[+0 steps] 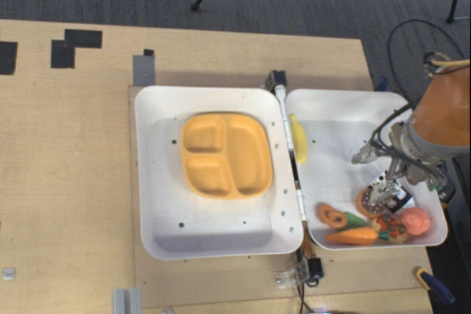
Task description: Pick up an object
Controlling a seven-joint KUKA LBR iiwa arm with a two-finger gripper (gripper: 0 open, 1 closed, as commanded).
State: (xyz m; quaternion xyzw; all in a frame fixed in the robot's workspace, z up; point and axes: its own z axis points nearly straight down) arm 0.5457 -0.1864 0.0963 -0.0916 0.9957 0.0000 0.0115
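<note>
While the claw hung over the right shallow white bin w/ small plastic toy foods, its state was unclear.

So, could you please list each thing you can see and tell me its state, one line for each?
Yellow divided tray: upright, lying flat in the left bin.
Banana: lying along the left wall of the right bin.
Carrot: lying on its side near the front wall.
Pink toy: resting in the front right corner.
Gripper: lowered over the toy pile; open or shut cannot be told.
</note>
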